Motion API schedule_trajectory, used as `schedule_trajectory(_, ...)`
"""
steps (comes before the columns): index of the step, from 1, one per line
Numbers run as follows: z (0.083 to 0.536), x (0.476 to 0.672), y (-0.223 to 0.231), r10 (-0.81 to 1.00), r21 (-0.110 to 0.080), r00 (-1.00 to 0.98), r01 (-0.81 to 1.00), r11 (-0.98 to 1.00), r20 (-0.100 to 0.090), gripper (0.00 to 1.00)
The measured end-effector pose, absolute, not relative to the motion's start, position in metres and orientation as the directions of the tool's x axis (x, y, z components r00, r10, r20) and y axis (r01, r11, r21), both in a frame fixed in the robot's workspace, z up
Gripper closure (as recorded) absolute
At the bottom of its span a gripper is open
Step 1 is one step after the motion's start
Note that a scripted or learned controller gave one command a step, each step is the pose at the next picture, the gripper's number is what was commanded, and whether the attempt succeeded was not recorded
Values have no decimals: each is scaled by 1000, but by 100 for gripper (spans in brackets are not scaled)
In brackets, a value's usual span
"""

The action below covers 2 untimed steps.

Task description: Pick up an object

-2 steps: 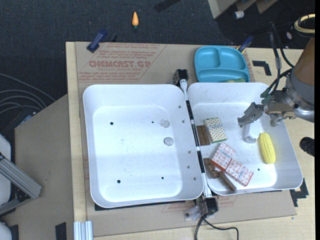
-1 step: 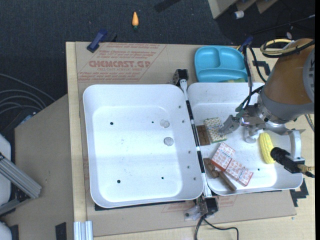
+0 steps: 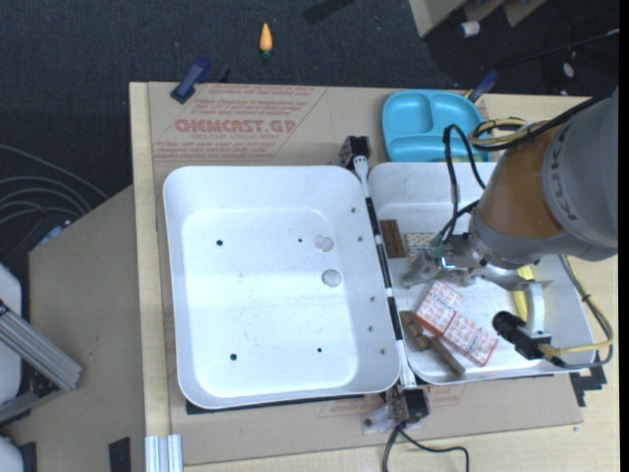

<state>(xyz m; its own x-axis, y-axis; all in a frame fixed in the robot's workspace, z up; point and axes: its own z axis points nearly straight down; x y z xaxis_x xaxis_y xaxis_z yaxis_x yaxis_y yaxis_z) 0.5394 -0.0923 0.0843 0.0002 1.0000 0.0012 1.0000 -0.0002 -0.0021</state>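
Observation:
My gripper (image 3: 433,265) hangs low over the left part of the right bin (image 3: 418,187), at the end of the grey arm with its orange band. Just below it in the view lies a red-and-white patterned packet (image 3: 454,323). A brown stick-like piece (image 3: 432,347) lies at the packet's lower left. Near the bin's left wall, to the upper left of the gripper, rests a small brown block (image 3: 391,239). A yellow item (image 3: 536,303) shows under the arm at the right. I see nothing held in the gripper.
The left bin (image 3: 197,264) holds two small round grey discs (image 3: 327,261). A light blue divided tray (image 3: 428,126) stands behind the right bin. A blue clip (image 3: 191,81) lies at the board's far left corner, and an orange bit (image 3: 265,37) on the floor.

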Motion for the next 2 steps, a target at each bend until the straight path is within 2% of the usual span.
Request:
schedule_trajectory(1, 94, 540, -92, 1000, -1, 1, 1000, -1, 1, 100)
schedule_trajectory(2, 94, 540, -92, 1000, -1, 1, 1000, -1, 1, 0)
